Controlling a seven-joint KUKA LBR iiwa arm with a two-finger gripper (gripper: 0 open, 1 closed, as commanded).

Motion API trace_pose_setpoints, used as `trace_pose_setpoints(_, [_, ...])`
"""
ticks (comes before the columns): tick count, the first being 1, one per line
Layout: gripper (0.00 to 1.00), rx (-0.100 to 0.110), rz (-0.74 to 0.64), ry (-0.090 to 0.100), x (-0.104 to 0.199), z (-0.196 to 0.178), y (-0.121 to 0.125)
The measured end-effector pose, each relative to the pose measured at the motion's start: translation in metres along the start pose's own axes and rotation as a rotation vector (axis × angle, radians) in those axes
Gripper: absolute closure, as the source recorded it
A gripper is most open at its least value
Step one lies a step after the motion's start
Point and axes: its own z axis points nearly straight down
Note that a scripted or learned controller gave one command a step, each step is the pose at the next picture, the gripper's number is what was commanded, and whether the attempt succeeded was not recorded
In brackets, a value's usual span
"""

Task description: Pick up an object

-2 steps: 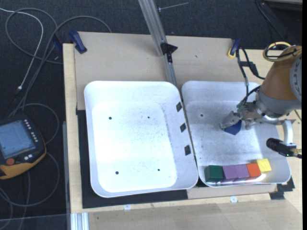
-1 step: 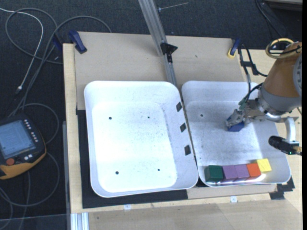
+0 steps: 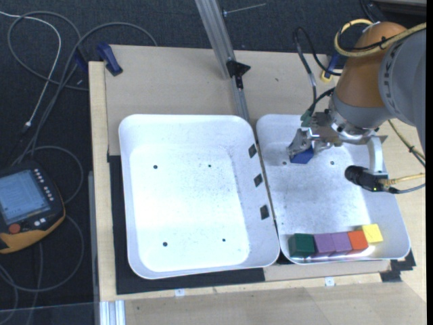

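- The arm (image 3: 379, 66) enters from the upper right of the frame, grey with an orange band, and reaches down over the far part of the right bin (image 3: 325, 202).
- The pincer (image 3: 302, 147) is low in that bin's upper left quarter, and a blue block (image 3: 302, 156) shows between its fingers; it is clenched on the block.
- The block sits near the bin's left wall and not far from its far rim, with bare bin floor open to the right and toward the lower frame.
- Along the right bin's near rim, lower right of the frame, four blocks lie in a row, touching: green block (image 3: 302, 244), purple block (image 3: 330, 242), orange block (image 3: 357, 239), yellow block (image 3: 373, 233). They are well apart from the pincer.
- The left bin (image 3: 183, 195) fills the centre left of the frame; its right wall runs just beside the right bin's left wall.
- The wooden surface (image 3: 169, 80) is bare beyond the bins' far rims.
- A handheld control pendant (image 3: 24, 205) lies off the surface, at the left edge of the frame.
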Motion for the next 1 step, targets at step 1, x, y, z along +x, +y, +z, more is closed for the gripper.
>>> trace_pose_setpoints(1, [1.0,0.005,0.004,0.0,0.0503,-0.0466,-0.0313])
